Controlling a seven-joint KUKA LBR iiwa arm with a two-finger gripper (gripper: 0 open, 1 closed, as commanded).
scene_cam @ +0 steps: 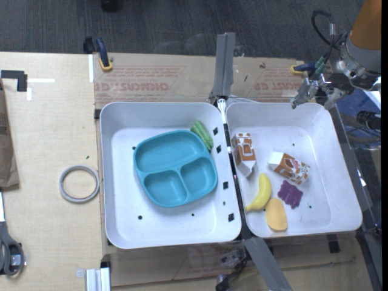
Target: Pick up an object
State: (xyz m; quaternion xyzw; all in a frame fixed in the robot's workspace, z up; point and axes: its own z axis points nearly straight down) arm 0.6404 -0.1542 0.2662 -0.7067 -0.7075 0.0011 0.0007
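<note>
**Come down cleanly on one item in the right bin**

Your gripper (310, 91) hangs above the far right corner of the right bin (315, 220), grasping nothing; whether it is spread or closed I cannot tell at this size. The things to pick lie toward the bin's near left: a milk carton (244, 153), a small brown box (291, 168), a banana (260, 193), a purple piece (290, 194) and an orange piece (276, 215). They sit close together, so choose the brown box, which looks the most clear of its neighbours. Centre over it before you descend, and line up across its narrow side. The left bin (121, 223) holds a blue divided plate (175, 169) and a green item (202, 134); leave those alone.
</note>
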